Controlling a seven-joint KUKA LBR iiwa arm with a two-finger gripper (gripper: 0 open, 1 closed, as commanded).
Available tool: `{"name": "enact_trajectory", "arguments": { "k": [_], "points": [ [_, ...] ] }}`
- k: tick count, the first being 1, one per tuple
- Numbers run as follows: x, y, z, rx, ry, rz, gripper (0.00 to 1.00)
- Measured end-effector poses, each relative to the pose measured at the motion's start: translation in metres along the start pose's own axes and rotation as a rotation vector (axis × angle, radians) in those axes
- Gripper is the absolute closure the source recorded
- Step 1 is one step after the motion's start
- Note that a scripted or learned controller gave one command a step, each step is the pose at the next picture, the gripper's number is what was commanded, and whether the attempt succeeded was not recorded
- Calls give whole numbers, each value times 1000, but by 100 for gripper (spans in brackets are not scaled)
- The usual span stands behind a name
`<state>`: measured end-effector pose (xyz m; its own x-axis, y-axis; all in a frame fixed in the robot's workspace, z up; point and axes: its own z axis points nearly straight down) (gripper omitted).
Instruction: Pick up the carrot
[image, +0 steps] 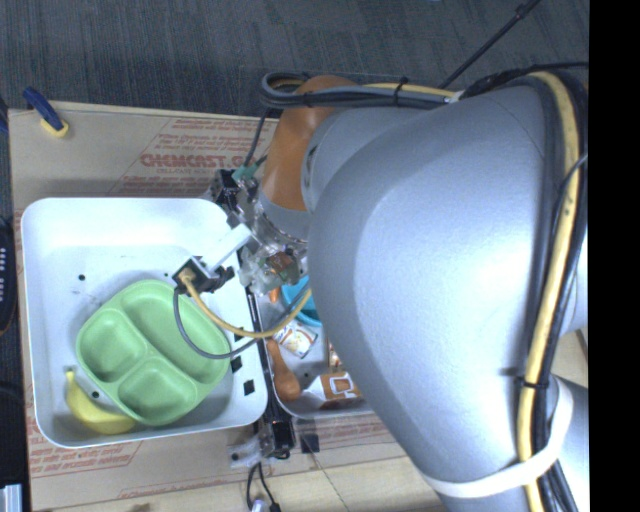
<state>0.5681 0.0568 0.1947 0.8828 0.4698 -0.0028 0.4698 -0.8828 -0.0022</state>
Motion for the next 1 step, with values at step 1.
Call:
{"name": "enact_trajectory", "arguments": {
  "k": [1],
  "points": [
    [0,-50,10,5,-8,141,100]
  ]
}}
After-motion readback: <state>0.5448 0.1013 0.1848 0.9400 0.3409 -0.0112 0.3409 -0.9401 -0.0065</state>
